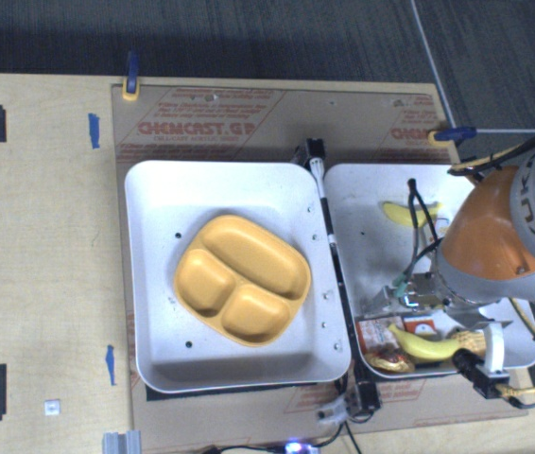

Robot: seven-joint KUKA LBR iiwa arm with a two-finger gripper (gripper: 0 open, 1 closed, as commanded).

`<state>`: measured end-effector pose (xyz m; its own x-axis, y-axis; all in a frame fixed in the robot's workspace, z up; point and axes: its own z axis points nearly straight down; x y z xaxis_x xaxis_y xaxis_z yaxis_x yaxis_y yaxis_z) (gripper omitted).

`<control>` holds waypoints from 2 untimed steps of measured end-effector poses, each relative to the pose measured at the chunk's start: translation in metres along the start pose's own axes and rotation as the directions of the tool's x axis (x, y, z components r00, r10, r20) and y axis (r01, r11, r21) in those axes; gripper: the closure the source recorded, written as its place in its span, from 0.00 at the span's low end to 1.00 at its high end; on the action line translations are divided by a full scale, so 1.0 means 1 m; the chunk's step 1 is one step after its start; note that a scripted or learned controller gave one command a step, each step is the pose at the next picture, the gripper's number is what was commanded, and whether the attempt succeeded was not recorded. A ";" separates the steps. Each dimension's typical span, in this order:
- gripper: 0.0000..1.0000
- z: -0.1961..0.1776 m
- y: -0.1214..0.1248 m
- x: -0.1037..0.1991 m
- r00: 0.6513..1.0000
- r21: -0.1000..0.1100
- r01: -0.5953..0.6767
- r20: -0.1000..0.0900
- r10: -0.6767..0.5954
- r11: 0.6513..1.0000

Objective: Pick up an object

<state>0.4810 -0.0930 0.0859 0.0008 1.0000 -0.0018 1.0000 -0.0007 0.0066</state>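
Crowding the right bin's [362, 192] near edge, banana [428, 347] beside snack packet [381, 339].

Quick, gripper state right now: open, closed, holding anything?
Gripper: cannot be told; it sits low in the right bin, just above the banana.

Robotics lab test cell. Evidence: industrial arm [504, 235] with orange band over a plywood bench [41, 253]; two white bins [145, 253] on a printed board, clamped left of and beneath the claw [438, 301]; black and blue tape markers on the bench far left of claw; loose cabling; grey carpet [249, 17] beyond.
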 end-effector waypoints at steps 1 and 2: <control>0.00 0.000 0.000 0.000 1.000 0.000 0.000 0.001 0.000 1.000; 0.00 0.000 0.000 0.001 1.000 0.000 0.000 0.001 0.000 1.000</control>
<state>0.4810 -0.0923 0.0858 0.0012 1.0000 -0.0024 1.0000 -0.0012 0.0071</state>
